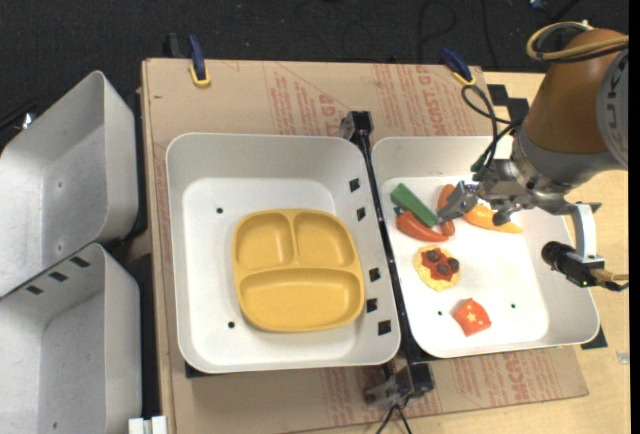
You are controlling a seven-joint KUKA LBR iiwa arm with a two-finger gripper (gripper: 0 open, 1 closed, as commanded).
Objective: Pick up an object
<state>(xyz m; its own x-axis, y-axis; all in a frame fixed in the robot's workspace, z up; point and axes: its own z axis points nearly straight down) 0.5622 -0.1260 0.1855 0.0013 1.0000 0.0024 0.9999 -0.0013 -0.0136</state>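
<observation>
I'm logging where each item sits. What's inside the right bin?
The right bin holds a green stick across a red piece, an orange piece, a small pizza and a red wedge. The gripper covers part of the cluster.

Two bins side by side on bench (260, 92). Left bin (190, 252): divided tray (298, 270), centred. Right bin (520, 307): cluster of toy food (425, 212) at rear left under the tool (478, 206); round piece (438, 267) mid-bin; small piece (472, 316) in front of it.
</observation>
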